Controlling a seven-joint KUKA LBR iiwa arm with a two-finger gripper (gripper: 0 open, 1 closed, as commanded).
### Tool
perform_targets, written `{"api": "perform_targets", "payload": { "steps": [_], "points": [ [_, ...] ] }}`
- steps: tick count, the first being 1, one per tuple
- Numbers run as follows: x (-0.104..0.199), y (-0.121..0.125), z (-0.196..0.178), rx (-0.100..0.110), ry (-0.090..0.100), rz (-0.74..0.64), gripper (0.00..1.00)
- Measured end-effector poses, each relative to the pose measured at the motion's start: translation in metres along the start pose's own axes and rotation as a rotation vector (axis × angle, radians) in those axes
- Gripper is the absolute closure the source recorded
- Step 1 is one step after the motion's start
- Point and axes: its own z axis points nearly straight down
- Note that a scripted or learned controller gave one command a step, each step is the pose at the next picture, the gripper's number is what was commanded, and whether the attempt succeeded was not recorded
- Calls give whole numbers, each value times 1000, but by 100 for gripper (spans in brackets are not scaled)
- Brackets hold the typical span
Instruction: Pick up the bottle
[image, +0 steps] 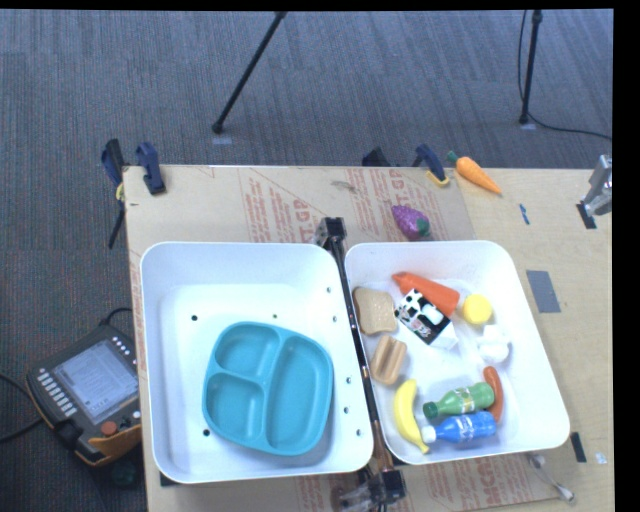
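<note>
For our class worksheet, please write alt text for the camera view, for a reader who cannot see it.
Two white bins sit side by side on a bench: the right bin holds toy food, with a green bottle and a blue bottle beside a banana at its near edge. The left bin holds a blue divided tray. The claw is at the far right edge.

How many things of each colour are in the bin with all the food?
Orange: 1, carrot
Yellow: 2, banana, lemon
Tan: 2, bread slice, bun
Green: 1, bottle
Blue: 1, bottle
Red: 1, sausage
Black-and-white: 1, carton
Total: 9
</note>
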Motion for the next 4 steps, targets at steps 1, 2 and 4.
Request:
{"api": "perform_targets", "payload": {
  "steps": [1, 2, 4],
  "points": [
    [1, 1, -10, 0, 0, -6, 100],
    [2, 2, -19, -1, -1, -11, 100],
    [-10, -113, -83, -4, 1, 49, 100]
  ]
}}
